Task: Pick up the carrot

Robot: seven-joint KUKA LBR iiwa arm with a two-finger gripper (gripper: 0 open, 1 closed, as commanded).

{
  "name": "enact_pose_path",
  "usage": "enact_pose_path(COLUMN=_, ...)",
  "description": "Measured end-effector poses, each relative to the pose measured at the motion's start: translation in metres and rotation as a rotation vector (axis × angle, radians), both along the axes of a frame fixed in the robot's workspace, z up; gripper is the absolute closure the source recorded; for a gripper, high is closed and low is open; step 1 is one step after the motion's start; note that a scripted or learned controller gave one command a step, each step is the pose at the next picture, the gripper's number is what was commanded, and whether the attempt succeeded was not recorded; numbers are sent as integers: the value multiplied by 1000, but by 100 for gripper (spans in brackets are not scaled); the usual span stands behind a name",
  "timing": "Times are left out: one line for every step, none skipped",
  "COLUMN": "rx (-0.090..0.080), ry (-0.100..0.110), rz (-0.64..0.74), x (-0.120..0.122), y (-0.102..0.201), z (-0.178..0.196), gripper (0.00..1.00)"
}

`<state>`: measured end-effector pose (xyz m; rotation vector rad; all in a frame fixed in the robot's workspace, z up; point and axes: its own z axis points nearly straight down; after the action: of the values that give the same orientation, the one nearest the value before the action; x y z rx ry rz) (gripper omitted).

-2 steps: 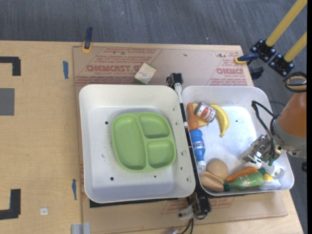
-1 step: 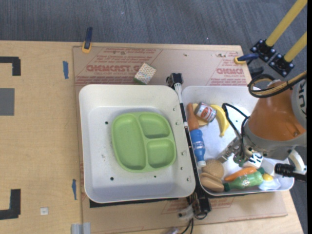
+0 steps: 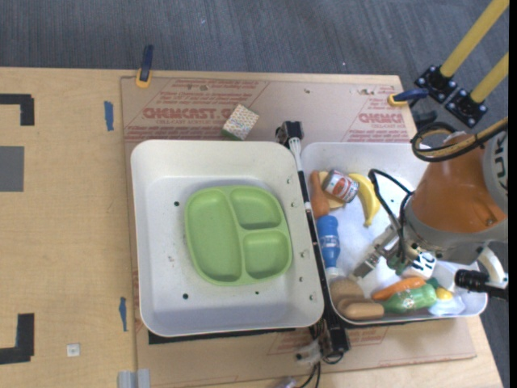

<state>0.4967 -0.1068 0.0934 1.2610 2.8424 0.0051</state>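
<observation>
The gripper (image 3: 393,253) is placed over the right bin (image 3: 468,307). The carrot (image 3: 404,285) is found just below it, the banana (image 3: 368,196) above, and the bottle (image 3: 329,241) to its left. The divided plate (image 3: 238,234) is set farther left, in the left bin (image 3: 153,217).

Even, bright overhead light, soft shadows, slightly soft focus throughout

Your surface (image 3: 65,241) is pale wood, marked with black tape brackets at its left edge. A brown cardboard sheet (image 3: 323,107) with red print lies flat on it. On that sheet you have two white bins touching side by side: left bin (image 3: 153,241), right bin (image 3: 472,307). A small patterned cube (image 3: 241,122) sits just behind the left bin.
</observation>
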Motion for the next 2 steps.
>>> enact_pose_path(rx=4, ry=7, rz=283, x=-9, y=-33, z=-1, gripper=0)
enact_pose_path(rx=11, ry=13, rz=283, x=-9, y=-31, z=11, gripper=100)
